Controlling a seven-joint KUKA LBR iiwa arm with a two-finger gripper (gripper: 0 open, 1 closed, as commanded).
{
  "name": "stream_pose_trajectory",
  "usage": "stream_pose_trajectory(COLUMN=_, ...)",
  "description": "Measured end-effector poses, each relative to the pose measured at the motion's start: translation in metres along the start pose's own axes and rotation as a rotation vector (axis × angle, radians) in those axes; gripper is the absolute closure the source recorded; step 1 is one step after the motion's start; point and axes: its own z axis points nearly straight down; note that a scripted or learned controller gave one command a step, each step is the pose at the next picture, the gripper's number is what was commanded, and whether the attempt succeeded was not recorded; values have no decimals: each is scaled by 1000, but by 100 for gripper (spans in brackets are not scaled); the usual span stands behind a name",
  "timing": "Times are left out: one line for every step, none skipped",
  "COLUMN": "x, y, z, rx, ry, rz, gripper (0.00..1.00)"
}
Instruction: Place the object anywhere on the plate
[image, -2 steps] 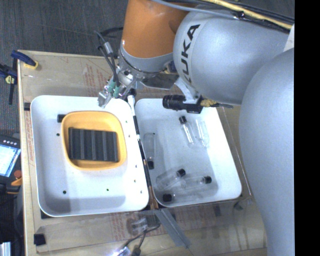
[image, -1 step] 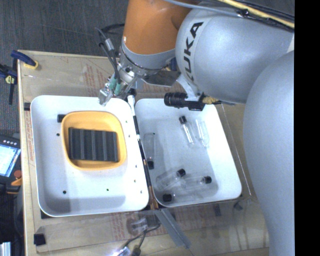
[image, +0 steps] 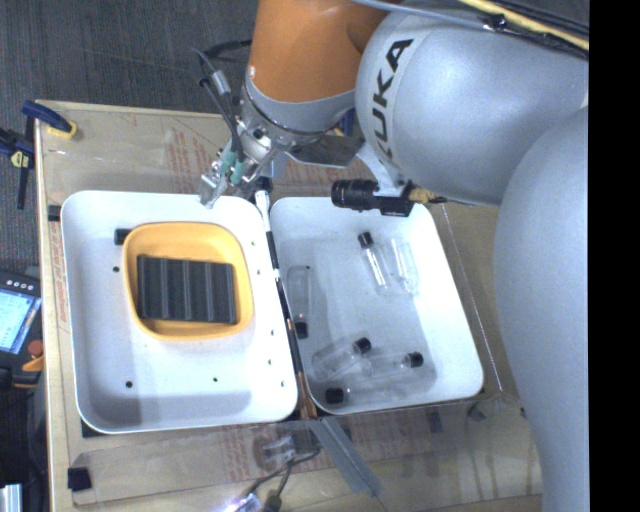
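Hanging over the far rim of the left bin (image: 100, 380), the gripper (image: 228, 172) sits just beyond the plate; I can't tell from this angle whether it is spread or closed, and nothing shows in it.

Task objects: clear vials (image: 372, 260) with black caps, all lying loose in the right bin (image: 462, 340).
- One lies in the far half, cap toward the far side, with a second clear tube just to its right.
- One lies along the left wall, cap at its near end.
- A loose cluster sits in the near half, tubes overlapping. They are see-through against the white, so the exact count is unclear; the black caps are the easiest cue.

The plate (image: 185, 238) is yellow-orange with rounded corners and a dark ridged rectangular centre (image: 190, 290). It sits in the far half of the left bin, with no vial on it.

The arm (image: 450, 90) comes in from the right and covers the far right of the scene, orange band above the wrist. A black cylinder (image: 372, 196) on it hangs over the right bin's far edge.

Surface: a pale wood bench (image: 150, 140) with faint red print, bins touching side by side. A blue clamp (image: 50, 118) sits at the far-left corner, and a device with a small screen (image: 15, 315) is at the left edge. Dark carpet-like floor (image: 120, 50) lies beyond.
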Motion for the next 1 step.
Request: stream_pose_trajectory(x=0, y=1, z=-10, rx=0, ry=1, rz=-3, gripper=100)
